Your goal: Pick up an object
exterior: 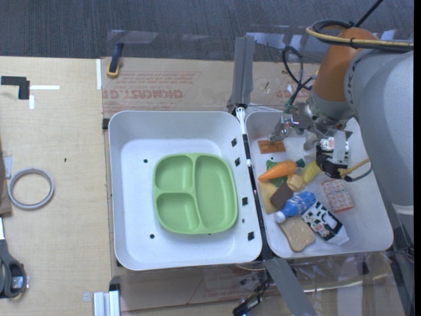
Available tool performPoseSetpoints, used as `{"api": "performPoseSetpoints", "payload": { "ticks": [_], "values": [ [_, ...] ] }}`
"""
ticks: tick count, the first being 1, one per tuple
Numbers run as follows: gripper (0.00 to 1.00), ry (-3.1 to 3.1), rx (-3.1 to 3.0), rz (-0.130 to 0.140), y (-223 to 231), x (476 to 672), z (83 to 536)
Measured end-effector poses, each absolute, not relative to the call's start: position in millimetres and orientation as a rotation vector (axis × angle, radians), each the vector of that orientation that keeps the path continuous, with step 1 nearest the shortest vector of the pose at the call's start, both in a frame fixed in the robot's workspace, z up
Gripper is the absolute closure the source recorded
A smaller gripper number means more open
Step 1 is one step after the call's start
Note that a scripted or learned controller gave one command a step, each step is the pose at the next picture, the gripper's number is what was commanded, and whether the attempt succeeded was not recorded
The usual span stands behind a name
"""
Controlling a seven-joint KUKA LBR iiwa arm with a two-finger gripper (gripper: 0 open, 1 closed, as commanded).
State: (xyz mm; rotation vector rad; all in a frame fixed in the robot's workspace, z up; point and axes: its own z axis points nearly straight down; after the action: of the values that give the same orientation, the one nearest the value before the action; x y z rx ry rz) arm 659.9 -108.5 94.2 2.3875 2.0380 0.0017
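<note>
Hand (308, 139) above right bin (375, 232), grip unclear; carrot (279, 170) lies left-right, tip left.

Left bin (125, 196): green plate (195, 193) fills the middle, bare white margin all round it. Right bin (378, 236): items packed touching in its left and middle, carrot (277, 170), blue bottle (295, 206), bread (297, 236), pouch (324, 222); arm (368, 91) covers the far corner. Bare floor along the right wall. Divider walls stand between the bins.
</note>
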Motion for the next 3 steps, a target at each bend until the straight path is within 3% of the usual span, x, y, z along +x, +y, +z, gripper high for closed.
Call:
{"api": "performPoseSetpoints", "payload": {
  "ticks": [1, 2, 3],
  "values": [
    [1.0, 2.041, 2.381, 0.002, -108.2, 661.0, 105.1],
    [0.0, 2.041, 2.381, 0.002, -107.9, 660.9, 104.8],
    [0.0, 1.568, 2.722, -0.001, -105.7, 659.0, 92.6]
  ]
}}
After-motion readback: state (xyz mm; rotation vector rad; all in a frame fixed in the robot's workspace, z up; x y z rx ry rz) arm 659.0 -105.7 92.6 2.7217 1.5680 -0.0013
